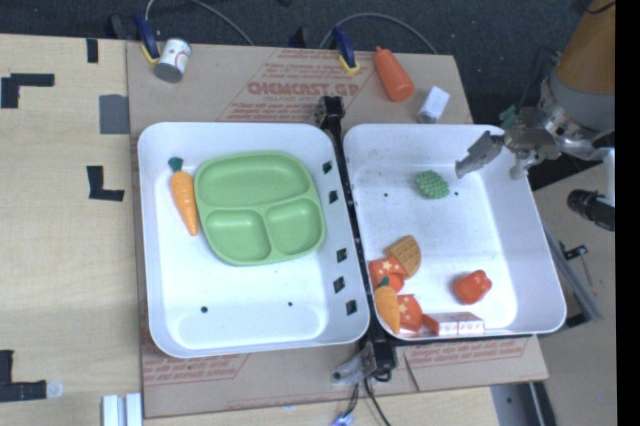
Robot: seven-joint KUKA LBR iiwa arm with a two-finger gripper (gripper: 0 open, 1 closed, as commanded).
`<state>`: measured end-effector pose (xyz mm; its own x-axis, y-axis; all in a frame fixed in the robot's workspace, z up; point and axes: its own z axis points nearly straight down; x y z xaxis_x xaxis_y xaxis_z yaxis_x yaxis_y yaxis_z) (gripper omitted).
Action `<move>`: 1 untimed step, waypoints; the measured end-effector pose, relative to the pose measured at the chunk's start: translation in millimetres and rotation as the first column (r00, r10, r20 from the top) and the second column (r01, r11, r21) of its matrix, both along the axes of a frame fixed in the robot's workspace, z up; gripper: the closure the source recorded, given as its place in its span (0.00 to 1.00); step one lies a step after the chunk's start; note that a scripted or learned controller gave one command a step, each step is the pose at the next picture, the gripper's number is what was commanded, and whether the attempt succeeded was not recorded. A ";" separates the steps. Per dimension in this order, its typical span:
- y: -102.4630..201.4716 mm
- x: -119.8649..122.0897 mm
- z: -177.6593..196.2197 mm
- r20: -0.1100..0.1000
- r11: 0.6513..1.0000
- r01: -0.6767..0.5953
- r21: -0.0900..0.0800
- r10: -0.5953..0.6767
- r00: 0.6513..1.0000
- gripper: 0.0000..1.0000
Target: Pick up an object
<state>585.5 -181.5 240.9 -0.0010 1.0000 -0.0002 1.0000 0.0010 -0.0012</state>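
Observation:
My gripper (497, 157) hangs over the far right corner of the right bin (520, 214), open, with nothing between its fingers. A small green knobbly piece (432, 184) lies just left of and below it on the bin floor. Nearer the front of that bin lie a brown waffle-like piece (404, 254), a red pepper-like piece (472, 287) and a cluster of orange and red toy foods (393, 299). In the left bin (160, 244) a green divided plate (262, 206) sits beside a toy carrot (183, 198).
On the cardboard behind the bins lie an orange bottle (393, 74), a small white block (434, 102) and a small can (173, 59). A black divider (345, 214) runs between the bins. Cables cross the dark floor at the back.

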 end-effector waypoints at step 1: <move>7.0 46.4 -77.2 -0.002 1.000 0.000 0.000 0.000 1.000 0.00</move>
<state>631.9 -174.6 163.7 -0.0014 1.0000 -0.0001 1.0000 0.0014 -0.0028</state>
